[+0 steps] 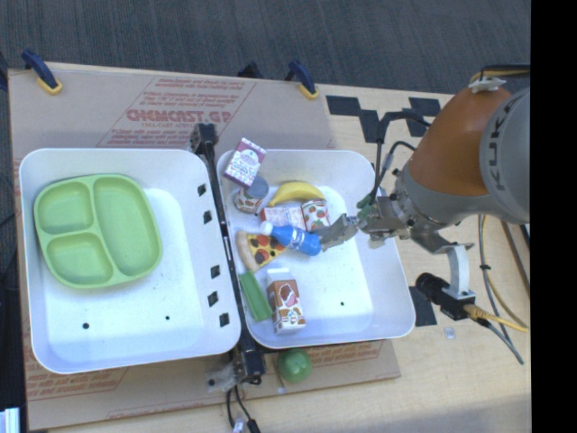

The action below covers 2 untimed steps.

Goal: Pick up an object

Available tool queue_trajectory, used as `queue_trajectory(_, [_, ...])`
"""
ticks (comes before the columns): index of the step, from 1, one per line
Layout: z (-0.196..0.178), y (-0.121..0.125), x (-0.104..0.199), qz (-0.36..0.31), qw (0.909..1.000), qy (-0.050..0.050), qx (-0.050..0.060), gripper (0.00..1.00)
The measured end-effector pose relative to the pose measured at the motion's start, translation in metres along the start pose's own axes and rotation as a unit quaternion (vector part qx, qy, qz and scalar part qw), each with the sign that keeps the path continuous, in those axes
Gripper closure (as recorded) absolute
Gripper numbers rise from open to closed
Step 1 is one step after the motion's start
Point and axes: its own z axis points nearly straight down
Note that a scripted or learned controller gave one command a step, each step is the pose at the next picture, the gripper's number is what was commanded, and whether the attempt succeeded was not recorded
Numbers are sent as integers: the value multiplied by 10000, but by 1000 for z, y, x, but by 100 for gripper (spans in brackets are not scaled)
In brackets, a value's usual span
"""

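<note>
The right bin [379,287] holds a heap of small items. A blue bottle [293,237] with a white cap lies across its middle. Behind the bottle are a yellow banana [297,190], a red-and-white carton [283,216] and a small red can [314,213]. A pink-and-white carton [244,162] and a grey-topped jar [253,192] stand near the back left. A pizza slice [255,250], a green stick [253,296] and a brown carton [286,305] lie toward the front. My gripper [335,231] hangs low in the bin, right at the bottle's right end.
The left bin [108,323] carries a green divided plate [96,230]. A green ball [293,364] sits outside the bins at the front edge. The black divider hinge [216,233] runs between the bins. The right bin's front right floor is bare.
</note>
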Motion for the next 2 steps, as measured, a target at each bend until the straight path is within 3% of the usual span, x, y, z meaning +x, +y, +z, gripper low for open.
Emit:
queue_trajectory(1, [108,51,-9,-13,10000,-3,14,0])
queue_trajectory(2, [97,52,-9,-30,10000,-5,14,100])
